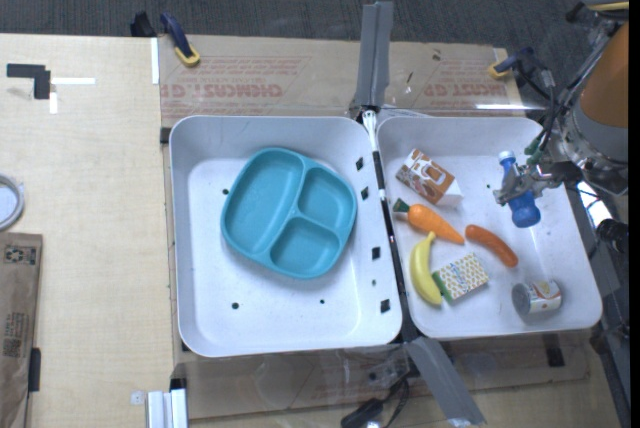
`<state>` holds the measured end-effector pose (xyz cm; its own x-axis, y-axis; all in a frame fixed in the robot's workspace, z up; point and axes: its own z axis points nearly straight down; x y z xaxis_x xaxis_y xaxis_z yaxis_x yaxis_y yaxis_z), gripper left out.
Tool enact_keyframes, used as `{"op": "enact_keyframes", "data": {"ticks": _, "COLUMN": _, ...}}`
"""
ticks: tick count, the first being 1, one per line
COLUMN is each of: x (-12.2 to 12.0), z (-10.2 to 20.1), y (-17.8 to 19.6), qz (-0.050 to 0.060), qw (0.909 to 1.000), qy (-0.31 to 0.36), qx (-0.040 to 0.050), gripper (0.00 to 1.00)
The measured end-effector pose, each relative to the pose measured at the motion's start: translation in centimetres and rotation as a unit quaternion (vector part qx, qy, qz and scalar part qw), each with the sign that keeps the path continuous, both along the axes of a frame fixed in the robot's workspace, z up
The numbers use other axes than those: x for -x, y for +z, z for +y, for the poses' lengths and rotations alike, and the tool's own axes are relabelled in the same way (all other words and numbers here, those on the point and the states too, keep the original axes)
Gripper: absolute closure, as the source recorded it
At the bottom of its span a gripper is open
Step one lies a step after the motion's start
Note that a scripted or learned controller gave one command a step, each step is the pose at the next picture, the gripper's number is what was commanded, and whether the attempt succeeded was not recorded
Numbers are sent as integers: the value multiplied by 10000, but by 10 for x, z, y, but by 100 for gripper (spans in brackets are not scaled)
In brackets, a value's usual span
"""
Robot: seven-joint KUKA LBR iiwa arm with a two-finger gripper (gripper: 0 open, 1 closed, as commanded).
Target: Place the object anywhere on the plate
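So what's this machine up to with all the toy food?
The grey robot arm reaches in from the right, its gripper low over a small blue bottle in the right-hand white bin. Beside it lie a carrot, a banana, small cartons and a can. The blue divided plate in the left-hand white bin has nothing on it yet.

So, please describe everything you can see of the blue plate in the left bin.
The blue plate is a light blue, rounded-square tray, plastic by its look, with raised ridges dividing it into three compartments: one large on the left and two smaller on the right. It lies flat, turned slightly askew, near the middle of the left bin, resting on the white floor. Nothing lies in it, and nothing else touches it.
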<state>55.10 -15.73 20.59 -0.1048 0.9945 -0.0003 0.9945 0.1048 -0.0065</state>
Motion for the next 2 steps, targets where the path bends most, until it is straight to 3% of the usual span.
{"op": "enact_keyframes", "data": {"ticks": 1, "x": -25, "z": 85, "y": -19, "qz": 6, "qw": 9856, "qy": 1693, "qx": -14, "gripper": 100}}
{"op": "enact_keyframes", "data": {"ticks": 2, "x": -42, "z": 153, "y": -19, "qz": -4, "qw": 9719, "qy": 2354, "qx": -10, "gripper": 100}}
